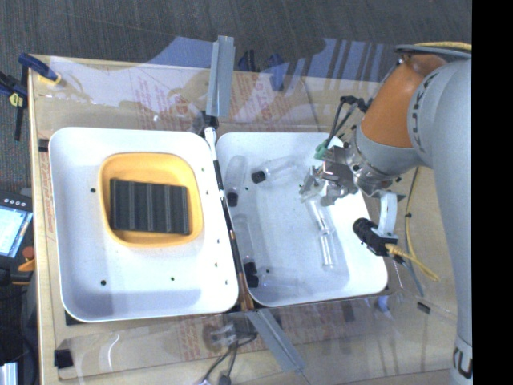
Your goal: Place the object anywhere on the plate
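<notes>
The tool (322, 184) hangs low over the right bin (264, 291), and I cannot tell how it is set. Just below it, toward the near side, lies a clear tube (325, 239) on the bin floor. It looks light, stiff, slick and liable to roll, so I'd take it across the middle. The yellow plate (148, 165) with its dark ribbed centre waits in the left bin (72, 279).
</notes>
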`<state>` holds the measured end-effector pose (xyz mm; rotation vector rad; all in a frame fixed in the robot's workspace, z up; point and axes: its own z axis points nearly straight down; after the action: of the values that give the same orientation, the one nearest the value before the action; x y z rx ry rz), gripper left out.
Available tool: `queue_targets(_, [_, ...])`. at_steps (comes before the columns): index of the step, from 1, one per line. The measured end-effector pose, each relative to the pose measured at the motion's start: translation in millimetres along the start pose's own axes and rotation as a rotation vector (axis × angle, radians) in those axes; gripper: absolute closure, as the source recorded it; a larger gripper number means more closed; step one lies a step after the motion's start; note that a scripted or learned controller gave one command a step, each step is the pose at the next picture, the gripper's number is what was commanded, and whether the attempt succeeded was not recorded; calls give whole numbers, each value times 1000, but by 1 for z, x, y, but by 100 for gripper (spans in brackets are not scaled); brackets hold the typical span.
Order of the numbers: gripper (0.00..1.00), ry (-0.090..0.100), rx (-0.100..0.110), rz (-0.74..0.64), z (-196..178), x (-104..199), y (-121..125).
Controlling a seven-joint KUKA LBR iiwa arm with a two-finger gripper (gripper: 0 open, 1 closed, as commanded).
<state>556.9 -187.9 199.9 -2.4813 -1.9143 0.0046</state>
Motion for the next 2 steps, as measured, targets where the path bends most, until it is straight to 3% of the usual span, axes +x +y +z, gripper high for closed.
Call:
queue_targets(1, [100,-1,0,-123,-19,59,-15])
queue_targets(2, [100,-4,-6,-268,-1,99,16])
